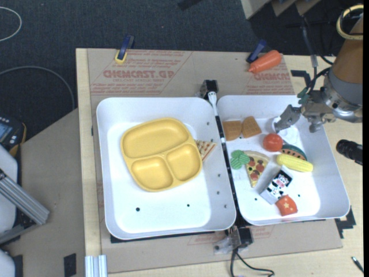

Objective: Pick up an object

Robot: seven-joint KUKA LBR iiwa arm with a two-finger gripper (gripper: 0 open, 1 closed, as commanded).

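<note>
The right bin [331,183] holds several toy foods: a red tomato [273,142], a yellow corn cob [295,164] with a watermelon slice [293,151] behind it, a pizza slice [255,167], a green leafy piece [238,157], two bread pieces [241,128], a cow-patterned box [275,186] and a red strawberry [287,205]. My gripper [299,122] hangs over the bin's far right part, just above and right of the tomato. It is open, with bare bin floor between its fingers [285,119].
The left bin [115,201] holds a yellow divided plate [161,153] and a small waffle-like wedge [204,149] by the shared wall. An orange carrot [265,62] and a blue-yellow clamp [123,49] lie on the board behind the bins.
</note>
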